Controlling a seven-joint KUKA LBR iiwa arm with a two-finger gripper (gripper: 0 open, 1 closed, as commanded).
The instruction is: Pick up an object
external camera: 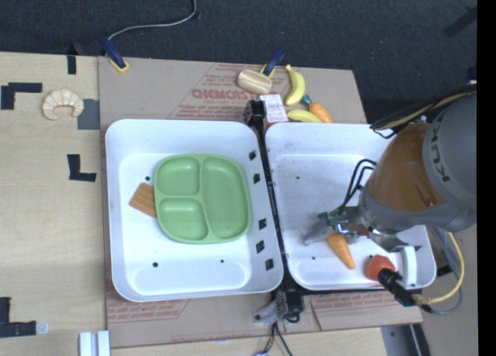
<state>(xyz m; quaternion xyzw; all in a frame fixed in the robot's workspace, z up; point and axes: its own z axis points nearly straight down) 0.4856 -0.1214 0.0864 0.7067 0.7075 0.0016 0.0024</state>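
Observation:
In the right bin, my gripper is low over the floor near the front, reaching in from the right. An orange carrot lies just right of and below the gripper tip, close to it but not seen held. A red tomato-like ball rests at the bin's front right corner. The left bin holds a green divided plate, and a tan flat piece pokes out from under its left edge.
Behind the bins on the cardboard lie a bread roll, bananas and a small carrot. A croissant sits on the bench at far left. The arm's bulk covers the right bin's right side.

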